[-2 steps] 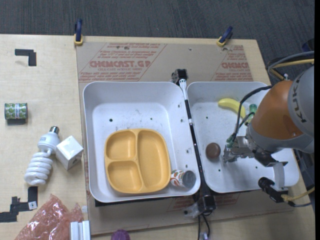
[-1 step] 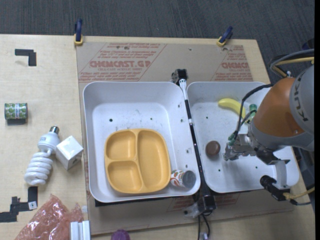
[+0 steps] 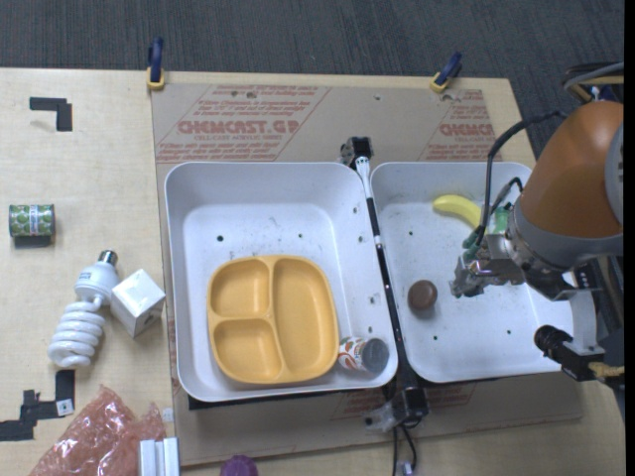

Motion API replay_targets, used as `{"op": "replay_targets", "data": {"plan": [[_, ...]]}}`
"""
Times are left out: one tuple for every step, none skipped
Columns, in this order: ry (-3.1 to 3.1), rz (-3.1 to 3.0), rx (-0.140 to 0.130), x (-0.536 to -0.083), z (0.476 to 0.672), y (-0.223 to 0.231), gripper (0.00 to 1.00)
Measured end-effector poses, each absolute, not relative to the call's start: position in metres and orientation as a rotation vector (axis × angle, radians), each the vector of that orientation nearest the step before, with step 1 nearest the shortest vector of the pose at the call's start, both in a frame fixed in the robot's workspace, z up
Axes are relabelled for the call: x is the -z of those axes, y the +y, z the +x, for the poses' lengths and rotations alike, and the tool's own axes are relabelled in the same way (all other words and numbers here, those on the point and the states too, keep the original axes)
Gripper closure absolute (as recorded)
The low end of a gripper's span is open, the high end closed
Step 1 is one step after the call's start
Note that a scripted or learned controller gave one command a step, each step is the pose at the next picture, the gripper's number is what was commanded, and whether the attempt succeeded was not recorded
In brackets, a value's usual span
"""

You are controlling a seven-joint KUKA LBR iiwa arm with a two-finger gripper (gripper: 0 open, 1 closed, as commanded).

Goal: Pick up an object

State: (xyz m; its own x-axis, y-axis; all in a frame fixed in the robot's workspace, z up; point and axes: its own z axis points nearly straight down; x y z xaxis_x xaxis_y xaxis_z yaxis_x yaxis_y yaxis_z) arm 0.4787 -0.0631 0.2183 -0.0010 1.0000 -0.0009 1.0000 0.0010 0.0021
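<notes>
Beside the gripper (image 3: pixel 474 278), at nine o'clock, sits the brown ball (image 3: pixel 423 296); jaw state I cannot tell, so centre over it before descending.

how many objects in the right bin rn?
2: a banana near the far wall, and a brown ball toward the left side. The arm may hide more.

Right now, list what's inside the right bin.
In the right bin: a banana, partly covered by the arm, and a brown ball. The tool hangs over its floor, hiding that patch.

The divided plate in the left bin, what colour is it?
Yellow-orange divided plate, seen in the camera view.
</notes>
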Motion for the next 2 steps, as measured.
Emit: {"op": "replay_targets", "data": {"plan": [[2.221, 2.219, -0.001, -0.218, 0.479, -0.063, 0.0], [2.219, 2.224, 0.0, -0.092, 0.502, -0.094, 0.0]]}}
